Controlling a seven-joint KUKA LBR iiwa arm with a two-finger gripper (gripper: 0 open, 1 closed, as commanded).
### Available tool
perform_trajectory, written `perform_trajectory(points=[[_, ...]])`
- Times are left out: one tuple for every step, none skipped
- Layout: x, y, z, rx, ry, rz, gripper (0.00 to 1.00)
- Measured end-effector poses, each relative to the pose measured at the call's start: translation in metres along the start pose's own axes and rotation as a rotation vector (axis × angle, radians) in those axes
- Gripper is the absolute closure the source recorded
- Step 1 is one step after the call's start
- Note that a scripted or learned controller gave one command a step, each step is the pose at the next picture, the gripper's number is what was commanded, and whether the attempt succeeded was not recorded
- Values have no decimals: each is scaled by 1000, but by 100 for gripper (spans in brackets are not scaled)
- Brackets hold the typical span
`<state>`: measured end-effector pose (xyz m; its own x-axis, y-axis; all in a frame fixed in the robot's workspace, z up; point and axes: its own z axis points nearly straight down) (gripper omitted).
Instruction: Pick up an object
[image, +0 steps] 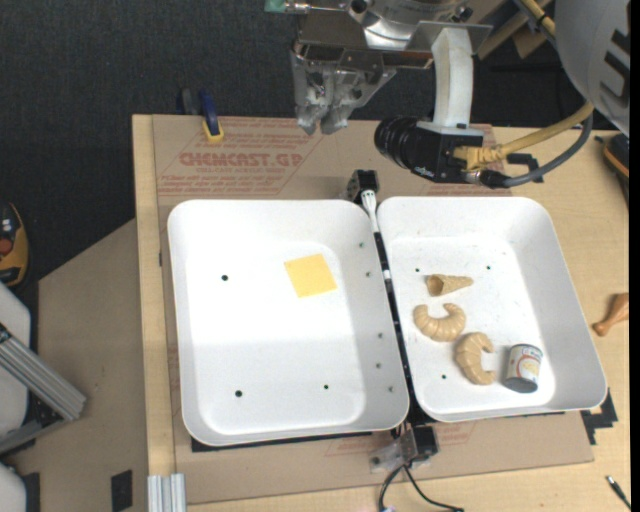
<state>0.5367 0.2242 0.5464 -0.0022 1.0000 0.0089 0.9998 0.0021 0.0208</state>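
Two white bins side by side: left bin, right bin. I count one yellow square in the left. In the right: two croissants, one cone, one small can.

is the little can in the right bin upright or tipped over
Tipped over: the can lies on its side on the right bin floor, beside a croissant.

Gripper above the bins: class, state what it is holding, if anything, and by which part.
Nothing is held: the gripper hangs beyond the bins' far edge with nothing between its fingers.
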Motion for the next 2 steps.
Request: perform_trajectory(points=[[-1,-11,156,37,-16,4,100],[0,-25,0,2,0,-1,100]])
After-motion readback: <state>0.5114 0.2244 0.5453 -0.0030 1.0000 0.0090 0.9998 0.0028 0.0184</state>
